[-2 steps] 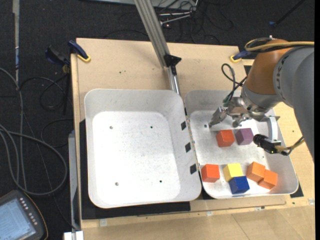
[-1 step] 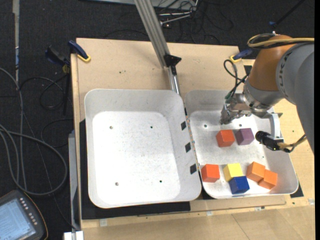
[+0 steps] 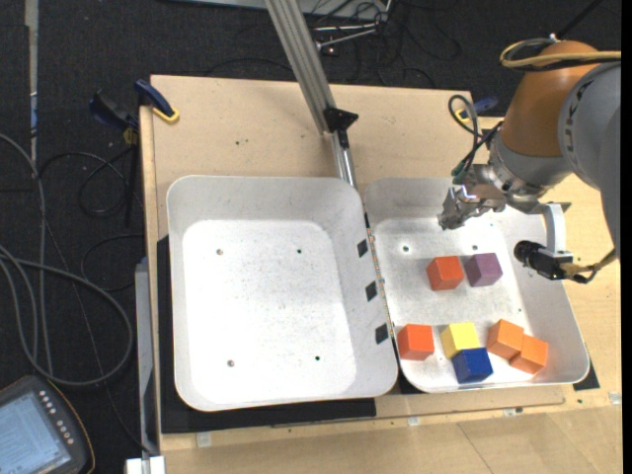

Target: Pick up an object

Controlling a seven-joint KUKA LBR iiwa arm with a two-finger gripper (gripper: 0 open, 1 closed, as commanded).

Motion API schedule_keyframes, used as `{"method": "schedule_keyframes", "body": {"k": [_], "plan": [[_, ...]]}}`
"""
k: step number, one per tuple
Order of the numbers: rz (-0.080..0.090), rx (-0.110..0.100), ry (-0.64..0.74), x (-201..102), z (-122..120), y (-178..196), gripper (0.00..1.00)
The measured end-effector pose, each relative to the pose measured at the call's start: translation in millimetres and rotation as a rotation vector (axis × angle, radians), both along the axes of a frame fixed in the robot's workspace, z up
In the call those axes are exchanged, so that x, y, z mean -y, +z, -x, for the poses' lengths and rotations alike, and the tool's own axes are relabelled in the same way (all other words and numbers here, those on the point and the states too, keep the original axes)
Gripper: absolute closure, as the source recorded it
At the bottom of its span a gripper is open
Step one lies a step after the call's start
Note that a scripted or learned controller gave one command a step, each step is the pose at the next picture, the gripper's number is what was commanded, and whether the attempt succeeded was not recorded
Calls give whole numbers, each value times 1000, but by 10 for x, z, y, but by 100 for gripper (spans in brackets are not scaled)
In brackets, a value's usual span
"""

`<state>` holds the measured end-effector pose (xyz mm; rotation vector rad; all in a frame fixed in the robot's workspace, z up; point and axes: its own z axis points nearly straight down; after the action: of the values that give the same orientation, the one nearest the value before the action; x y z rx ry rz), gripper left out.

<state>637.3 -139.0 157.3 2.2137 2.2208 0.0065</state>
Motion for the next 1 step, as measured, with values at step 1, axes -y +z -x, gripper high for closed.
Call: {"method": "schedule_keyframes", "body": {"k": [1], "plan": [[0, 0, -1, 0, -17, 463, 100]]}}
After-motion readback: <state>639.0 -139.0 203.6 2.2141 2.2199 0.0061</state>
